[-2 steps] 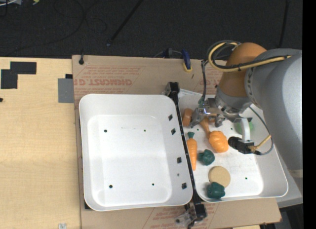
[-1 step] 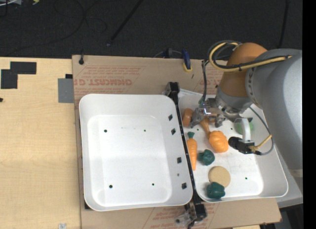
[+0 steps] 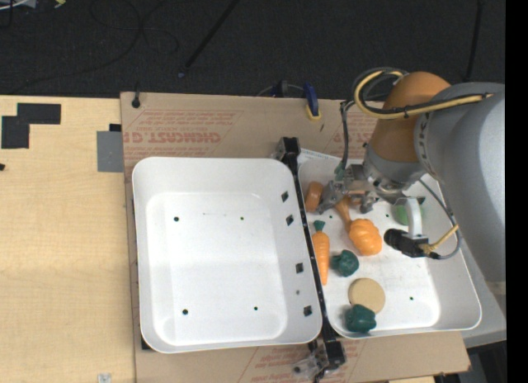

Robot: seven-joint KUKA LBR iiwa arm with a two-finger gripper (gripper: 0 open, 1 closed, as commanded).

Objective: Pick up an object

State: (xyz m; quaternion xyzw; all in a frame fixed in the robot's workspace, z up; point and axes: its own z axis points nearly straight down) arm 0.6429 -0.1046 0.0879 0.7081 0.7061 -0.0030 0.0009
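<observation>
Arm: the grey arm (image 3: 462, 158) reached in from the right and hung low over the right bin (image 3: 445, 311), because all the objects lay there.
Claw: the gripper (image 3: 342, 194) was down among the objects at the upper end of the right bin. I could not tell how far it was open, and nothing was seen between its tips, so I judged no object was held.
Nearest things: a small orange piece (image 3: 313, 197) lay just beside the claw on the left, and a round orange fruit (image 3: 365, 237) lay just below it. One of them was probably the aim.
Other objects: a carrot (image 3: 320, 256) lay along the divider, a dark green lump (image 3: 345, 262) touched it or nearly so, a tan disc (image 3: 366, 294) and a second green lump (image 3: 360, 319) lay near the lower rim.
Left bin: the left bin (image 3: 148, 208) served as the other place.
Risk: the objects stood close, so a grasp could push a neighbour.
</observation>
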